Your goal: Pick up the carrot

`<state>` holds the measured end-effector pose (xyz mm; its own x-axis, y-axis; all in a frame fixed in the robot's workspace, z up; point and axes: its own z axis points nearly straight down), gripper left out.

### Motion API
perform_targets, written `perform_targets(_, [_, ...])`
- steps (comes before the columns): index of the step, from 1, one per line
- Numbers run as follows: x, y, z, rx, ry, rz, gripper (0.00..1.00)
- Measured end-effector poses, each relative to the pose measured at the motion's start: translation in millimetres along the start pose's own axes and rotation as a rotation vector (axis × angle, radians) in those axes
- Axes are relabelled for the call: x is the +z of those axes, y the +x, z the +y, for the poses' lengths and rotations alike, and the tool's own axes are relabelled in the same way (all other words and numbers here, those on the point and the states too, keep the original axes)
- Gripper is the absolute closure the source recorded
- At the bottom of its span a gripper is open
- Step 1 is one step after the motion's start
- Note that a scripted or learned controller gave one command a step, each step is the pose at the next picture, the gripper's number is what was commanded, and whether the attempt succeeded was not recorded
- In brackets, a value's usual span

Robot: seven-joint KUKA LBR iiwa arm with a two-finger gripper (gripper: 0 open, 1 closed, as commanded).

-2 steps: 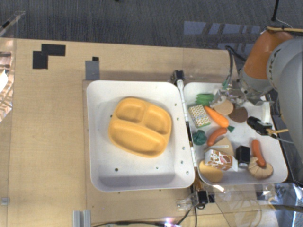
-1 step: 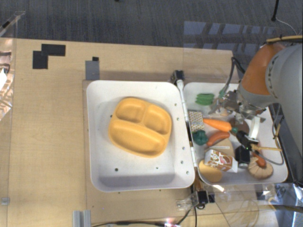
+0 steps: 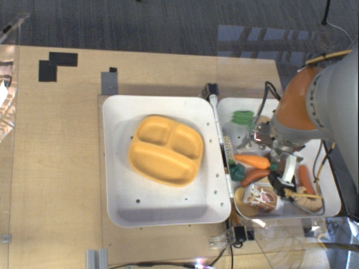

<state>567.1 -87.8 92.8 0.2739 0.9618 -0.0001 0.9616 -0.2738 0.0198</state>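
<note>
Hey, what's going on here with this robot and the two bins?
A grey and orange robot arm reaches into the right bin, its gripper low among the toy food there. The orange carrot lies right beside the gripper and seems to rest on the bin floor. The left bin holds a yellow divided plate.

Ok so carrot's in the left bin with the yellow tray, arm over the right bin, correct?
No. Camera view shows the carrot in the right bin, not the left; yellow tray in the left bin, arm over the right.
</note>
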Motion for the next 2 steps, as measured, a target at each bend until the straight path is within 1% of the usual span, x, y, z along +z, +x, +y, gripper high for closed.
perform_targets(1, [0, -16, -19, 0.322, -0.005, 0.004, 0.0])
perform_targets(2, [-1, -21, -55, 0.471, -0.01, 0.004, 0.0])
